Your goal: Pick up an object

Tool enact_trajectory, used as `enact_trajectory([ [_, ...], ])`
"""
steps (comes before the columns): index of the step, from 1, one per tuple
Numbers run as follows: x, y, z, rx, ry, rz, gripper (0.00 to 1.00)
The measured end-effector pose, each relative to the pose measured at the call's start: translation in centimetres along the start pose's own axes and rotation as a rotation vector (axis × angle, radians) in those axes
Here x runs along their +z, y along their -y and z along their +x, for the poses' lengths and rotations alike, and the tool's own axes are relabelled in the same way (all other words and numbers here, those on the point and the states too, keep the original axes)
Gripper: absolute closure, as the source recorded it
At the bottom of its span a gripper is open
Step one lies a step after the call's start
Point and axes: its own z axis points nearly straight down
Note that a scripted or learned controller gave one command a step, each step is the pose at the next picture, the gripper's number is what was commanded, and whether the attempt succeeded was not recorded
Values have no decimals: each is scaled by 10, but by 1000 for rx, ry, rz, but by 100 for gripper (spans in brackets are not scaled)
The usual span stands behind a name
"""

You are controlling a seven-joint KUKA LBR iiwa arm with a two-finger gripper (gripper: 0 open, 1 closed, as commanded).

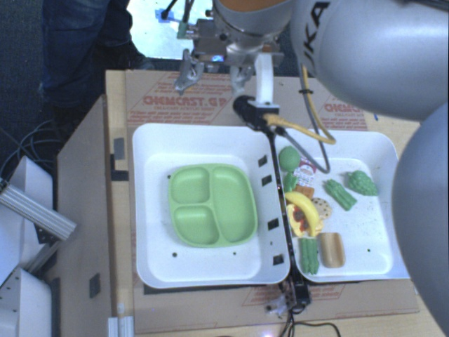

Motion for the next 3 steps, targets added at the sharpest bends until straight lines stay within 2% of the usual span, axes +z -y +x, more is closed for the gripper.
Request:
enact_trajectory([
  [1,62,96,12,4,8,23,0],
  [2,-77,123,12,7,0,3,0],
  [3,-130,69,11,14,10,13,0],
])
